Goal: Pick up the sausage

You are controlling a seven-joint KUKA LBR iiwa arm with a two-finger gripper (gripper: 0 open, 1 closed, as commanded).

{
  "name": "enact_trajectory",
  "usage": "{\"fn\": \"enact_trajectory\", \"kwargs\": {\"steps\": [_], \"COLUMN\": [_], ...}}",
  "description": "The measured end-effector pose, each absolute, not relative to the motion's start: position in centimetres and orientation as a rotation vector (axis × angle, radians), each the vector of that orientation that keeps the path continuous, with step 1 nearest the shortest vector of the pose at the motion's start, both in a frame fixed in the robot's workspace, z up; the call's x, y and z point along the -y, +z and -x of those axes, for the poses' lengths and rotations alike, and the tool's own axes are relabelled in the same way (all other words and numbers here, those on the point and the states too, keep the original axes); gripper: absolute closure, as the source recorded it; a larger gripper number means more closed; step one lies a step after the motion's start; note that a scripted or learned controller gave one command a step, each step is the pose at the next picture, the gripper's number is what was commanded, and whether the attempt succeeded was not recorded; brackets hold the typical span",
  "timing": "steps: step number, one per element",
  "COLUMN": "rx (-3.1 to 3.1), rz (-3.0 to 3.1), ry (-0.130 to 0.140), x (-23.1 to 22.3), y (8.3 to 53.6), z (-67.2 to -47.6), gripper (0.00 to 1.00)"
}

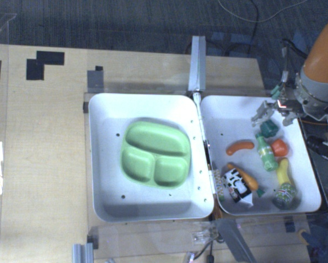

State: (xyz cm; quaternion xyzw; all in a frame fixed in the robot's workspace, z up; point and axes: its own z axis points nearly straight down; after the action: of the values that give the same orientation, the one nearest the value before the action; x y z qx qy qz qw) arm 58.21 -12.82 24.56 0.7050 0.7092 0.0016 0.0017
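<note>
The hand point(274, 112) hangs with fingers spread wide, holding nothing, above the right bin point(224, 114). Near edge: carton point(237, 184), carrot point(248, 179). Middle: the sausage point(240, 147) lies alone on bare floor, leaving finger clearance. Far side: green block point(269, 128).

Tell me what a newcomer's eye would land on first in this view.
Probably the green divided tray, large and alone in the middle of the left bin. Next, the bright clutter in the right bin: the orange-red sausage lies apart toward its centre, with a green bottle and a yellow banana beside it. The gripper hovers over that bin's far right corner.
</note>
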Motion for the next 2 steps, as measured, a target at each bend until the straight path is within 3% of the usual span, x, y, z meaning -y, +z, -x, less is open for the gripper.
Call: {"fn": "enact_trajectory", "kwargs": {"steps": [1, 2], "rx": [-2.146, -2.146], "rz": [-2.292, -2.288], "ry": [0.005, 0.012], "x": [10.6, 10.5], "y": [21.4, 22.5], "z": [-58.1, -58.3], "gripper": [0.0, 1.0]}}
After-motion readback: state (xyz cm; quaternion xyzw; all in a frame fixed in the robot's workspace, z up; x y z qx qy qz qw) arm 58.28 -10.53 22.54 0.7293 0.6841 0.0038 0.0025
